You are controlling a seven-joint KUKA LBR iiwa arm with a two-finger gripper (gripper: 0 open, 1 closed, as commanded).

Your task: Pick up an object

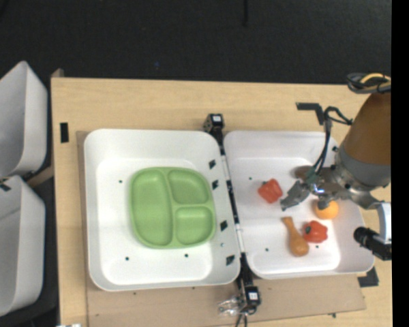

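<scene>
The gripper (301,191) hung low over the right bin (273,261), its dark fingers (293,196) spread apart with nothing between them. A red block (270,191) lay just left of the fingertips, the closest thing to grasp. A yellow ball (327,210) sat to the gripper's right and nearer, partly under the wrist. Nearer still lay a tan gourd (294,237), its long axis running from far-left to near-right, beside a red pepper (315,231). A green tray (171,206) lay in the left bin (105,264).
</scene>
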